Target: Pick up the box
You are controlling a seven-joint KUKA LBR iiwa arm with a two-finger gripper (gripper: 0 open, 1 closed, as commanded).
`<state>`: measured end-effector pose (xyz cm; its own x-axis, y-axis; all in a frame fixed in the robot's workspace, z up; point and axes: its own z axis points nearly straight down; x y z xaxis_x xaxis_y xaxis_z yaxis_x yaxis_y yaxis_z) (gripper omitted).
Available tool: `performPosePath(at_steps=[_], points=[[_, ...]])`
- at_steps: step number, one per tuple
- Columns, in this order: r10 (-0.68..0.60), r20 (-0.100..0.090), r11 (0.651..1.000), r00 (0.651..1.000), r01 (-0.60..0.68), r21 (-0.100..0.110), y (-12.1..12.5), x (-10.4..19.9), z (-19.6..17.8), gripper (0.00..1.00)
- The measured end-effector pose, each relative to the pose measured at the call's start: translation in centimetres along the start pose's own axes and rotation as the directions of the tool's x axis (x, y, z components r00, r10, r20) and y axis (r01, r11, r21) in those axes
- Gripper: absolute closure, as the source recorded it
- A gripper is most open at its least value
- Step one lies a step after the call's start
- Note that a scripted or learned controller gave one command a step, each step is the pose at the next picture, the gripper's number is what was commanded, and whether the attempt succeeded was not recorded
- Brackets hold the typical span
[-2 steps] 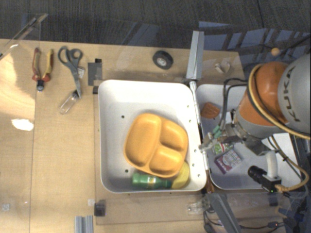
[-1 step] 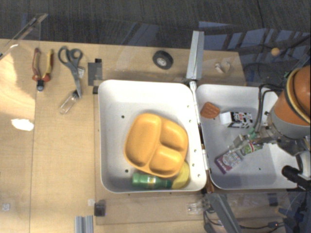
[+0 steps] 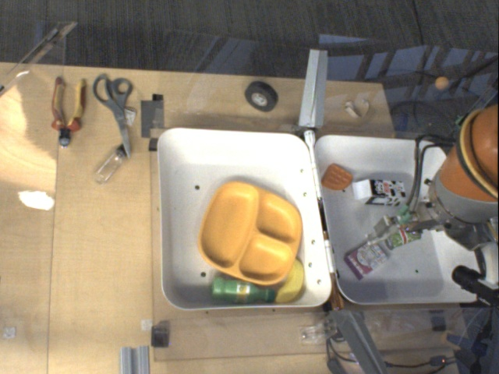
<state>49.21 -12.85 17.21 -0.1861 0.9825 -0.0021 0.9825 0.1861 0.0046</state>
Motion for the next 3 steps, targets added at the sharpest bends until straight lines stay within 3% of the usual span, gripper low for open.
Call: performPosePath(at_steps=[1,2,3], points=[[0.204,0.001,0.979,0.979,-0.204,-0.012,0.5,2.7,7.1,0.0],[0.22,0.004,0.975,0.975,-0.22,-0.031,1.7,3.7,7.6,0.0],[0.215,0.004,0.976,0.977,-0.215,-0.035,1.9,3.8,6.6,1.0]])
